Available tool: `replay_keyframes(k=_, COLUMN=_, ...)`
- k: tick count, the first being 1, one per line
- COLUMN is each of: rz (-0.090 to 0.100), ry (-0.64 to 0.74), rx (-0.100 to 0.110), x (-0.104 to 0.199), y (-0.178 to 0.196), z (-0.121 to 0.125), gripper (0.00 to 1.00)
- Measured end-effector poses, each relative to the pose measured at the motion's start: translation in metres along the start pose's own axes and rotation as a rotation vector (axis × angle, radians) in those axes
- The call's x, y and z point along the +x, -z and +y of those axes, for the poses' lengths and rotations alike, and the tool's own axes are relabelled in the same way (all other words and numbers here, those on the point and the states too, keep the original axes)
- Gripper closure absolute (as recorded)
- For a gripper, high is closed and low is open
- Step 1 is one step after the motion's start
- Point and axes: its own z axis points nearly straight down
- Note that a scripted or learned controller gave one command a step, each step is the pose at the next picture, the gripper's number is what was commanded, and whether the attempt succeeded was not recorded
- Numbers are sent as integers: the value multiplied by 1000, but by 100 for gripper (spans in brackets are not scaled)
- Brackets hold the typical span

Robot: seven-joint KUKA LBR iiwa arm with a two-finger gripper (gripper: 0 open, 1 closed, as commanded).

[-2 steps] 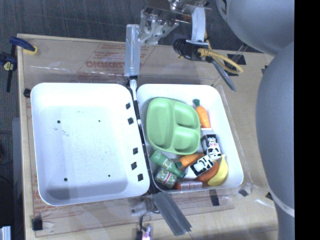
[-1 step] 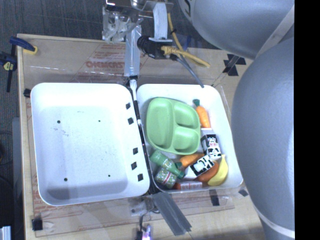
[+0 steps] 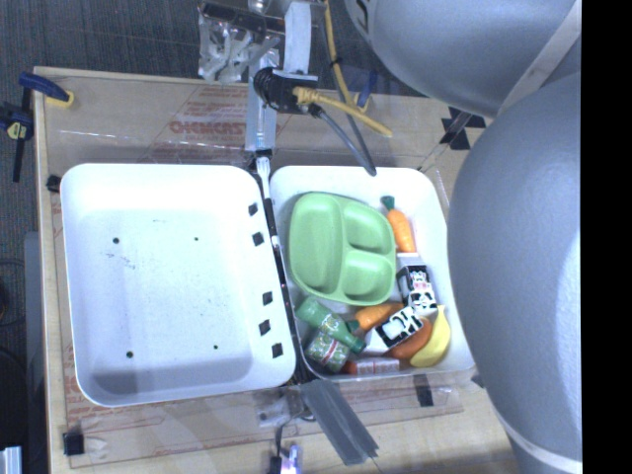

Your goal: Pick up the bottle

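The bottle (image 3: 330, 336) is small, green and clear, and carries a label. It lies on its side in the front left corner of the right bin (image 3: 431, 197), pressed between a green plate and an orange carrot. My gripper (image 3: 229, 45) is far from it, hanging over the bench's back edge, above the gap between the two bins. Nothing is visibly in it. The grey arm crosses the upper right of the view.
The right bin also holds a green divided plate (image 3: 341, 245), two carrots (image 3: 399, 227) (image 3: 375, 316), a banana (image 3: 434, 342) and a black-and-white patterned item (image 3: 415, 302). The left bin (image 3: 148, 373) sits beside it. Big grey arm links cover the bench's right side.
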Motion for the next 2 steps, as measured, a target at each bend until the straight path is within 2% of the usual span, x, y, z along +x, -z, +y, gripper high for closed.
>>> replay_keyframes(k=1, rz=-1, ry=-39, rx=4, x=77, y=-1, z=-13, gripper=100)
replay_keyframes(k=2, rz=-3, ry=-160, rx=7, x=56, y=-30, z=-28, gripper=100)
